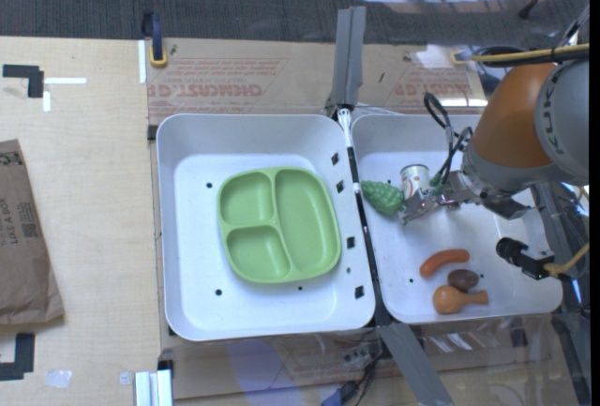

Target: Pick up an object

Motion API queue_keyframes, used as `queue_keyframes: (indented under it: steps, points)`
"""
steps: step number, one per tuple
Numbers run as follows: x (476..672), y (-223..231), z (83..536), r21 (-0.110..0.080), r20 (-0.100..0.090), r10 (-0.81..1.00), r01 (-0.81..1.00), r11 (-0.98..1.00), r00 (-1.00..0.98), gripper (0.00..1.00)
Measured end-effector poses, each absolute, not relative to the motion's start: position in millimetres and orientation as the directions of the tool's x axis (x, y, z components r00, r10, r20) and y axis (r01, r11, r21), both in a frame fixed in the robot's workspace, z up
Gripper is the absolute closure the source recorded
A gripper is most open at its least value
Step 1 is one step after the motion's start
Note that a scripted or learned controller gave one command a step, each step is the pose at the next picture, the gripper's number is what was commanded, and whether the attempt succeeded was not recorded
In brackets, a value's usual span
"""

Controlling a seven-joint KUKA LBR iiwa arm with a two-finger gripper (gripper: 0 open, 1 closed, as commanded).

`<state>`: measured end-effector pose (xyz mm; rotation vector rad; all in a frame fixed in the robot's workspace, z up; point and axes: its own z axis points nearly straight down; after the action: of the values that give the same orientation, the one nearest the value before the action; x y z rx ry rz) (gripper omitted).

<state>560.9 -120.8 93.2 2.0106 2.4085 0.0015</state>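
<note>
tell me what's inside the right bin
The right bin holds a green knobbly toy, a small can, an orange sausage-shaped toy, a brown lump and an orange pear-shaped toy. The arm covers the bin's upper right part.

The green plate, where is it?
The green plate lies in the middle of the left bin, across the divider from the bumpy green toy.

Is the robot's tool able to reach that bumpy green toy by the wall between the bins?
Probably yes. The tool is already in the right bin, just beside the bumpy green toy, and nothing lies on top of the toy. The small can close by could get bumped.
</note>
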Motion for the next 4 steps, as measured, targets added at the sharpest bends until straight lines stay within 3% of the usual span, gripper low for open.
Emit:
queue_keyframes:
  steps: [1,2,3,4]
  points:
    - [608.2,-111,92,0.001,-0.001,0.959,0.959,0.285,-0.285,0.0]
    - [608.2,-76,192,0.0,-0.001,0.965,0.965,0.263,-0.263,0.0]
    - [598.2,-112,96,-0.002,-0.001,0.973,0.973,0.229,-0.229,0.0]
    - [646.2,-111,87,-0.041,0.0,0.967,0.966,0.254,-0.254,0.0]
